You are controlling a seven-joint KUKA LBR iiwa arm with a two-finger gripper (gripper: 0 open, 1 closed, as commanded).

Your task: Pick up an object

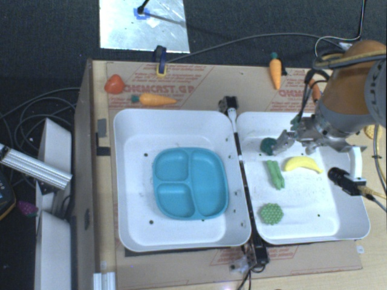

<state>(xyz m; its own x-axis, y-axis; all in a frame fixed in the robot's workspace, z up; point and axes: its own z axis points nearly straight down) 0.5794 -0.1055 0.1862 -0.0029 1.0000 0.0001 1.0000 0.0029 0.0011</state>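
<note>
A light blue three-compartment plastic plate [190,183] lies in the left shallow white bin [130,162], while two orange toy carrots [156,99] [276,71] and a red-orange toy tomato [113,84] rest on the brown cardboard bench top [199,80] behind the bins.

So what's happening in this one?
A robot arm reaches in over the right bin, its end effector low beside a dark green item near the bin's back left. A banana, a green stick and a round green piece lie loose nearby. The left bin holds a blue tray. Nothing looks lifted yet.
</note>
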